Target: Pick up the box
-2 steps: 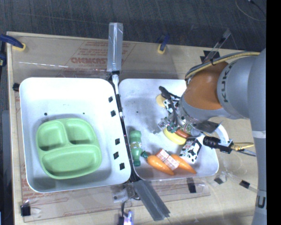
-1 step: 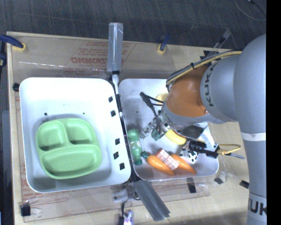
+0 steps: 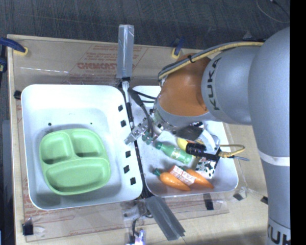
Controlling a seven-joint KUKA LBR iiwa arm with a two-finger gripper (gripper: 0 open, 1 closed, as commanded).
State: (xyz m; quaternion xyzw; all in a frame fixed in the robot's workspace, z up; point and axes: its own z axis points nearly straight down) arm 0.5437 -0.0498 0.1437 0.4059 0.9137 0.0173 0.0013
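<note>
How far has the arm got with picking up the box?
Nothing looks done yet. The gripper is down at the left edge of the right bin, with nothing visibly between its fingers. The small box lies on the carrot, beside the green bottle. Reaching, gripping and lifting the box all remain.

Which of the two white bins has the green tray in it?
The left shallow white bin holds the green three-compartment plastic tray; the right white bin holds a green bottle and clutter.
</note>
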